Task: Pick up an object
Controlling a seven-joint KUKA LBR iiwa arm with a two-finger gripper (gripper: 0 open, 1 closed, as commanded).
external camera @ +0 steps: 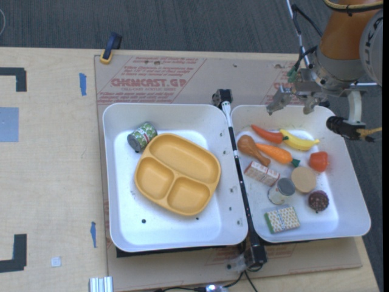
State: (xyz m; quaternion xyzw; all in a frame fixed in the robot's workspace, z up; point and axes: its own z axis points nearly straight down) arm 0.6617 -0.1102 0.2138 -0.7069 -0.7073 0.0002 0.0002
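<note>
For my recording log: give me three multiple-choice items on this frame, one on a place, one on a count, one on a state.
1. Where does the yellow divided plate lie?
A. left bin
B. right bin
C. on the bench

2. How many compartments has the plate?
A. two
B. three
C. five

3. How does the green can lie?
A. on its side beside the plate
B. upright on the plate
C. in the tool

Key: 1 A, it sits inside the left bin; 2 B, three hollows show; 3 A, it lies tipped at the plate's upper-left edge.
</note>
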